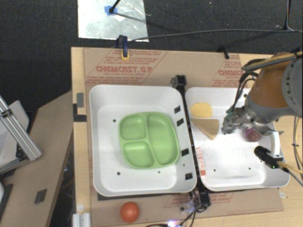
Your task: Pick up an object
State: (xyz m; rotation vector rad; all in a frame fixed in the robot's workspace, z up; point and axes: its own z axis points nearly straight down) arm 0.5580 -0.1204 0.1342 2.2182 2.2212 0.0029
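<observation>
Orange ball (129, 212) sits outside the bins, far from the gripper (227, 126). Can't tell the fingers' state; tan wedge (209, 126) just beside them, yellow round piece (201, 109) near.

2 white bins (99, 141), green divided plate (148, 140) in left bin, yellow piece (201, 109), tan wedge (209, 126), fingers (228, 126) over right bin

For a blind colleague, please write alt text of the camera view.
A grey and orange robot arm reaches from the right, its gripper low beside a tan wedge in the right bin, near a yellow piece and a purple ball. The left bin holds a green divided plate. An orange ball lies in front.
</observation>
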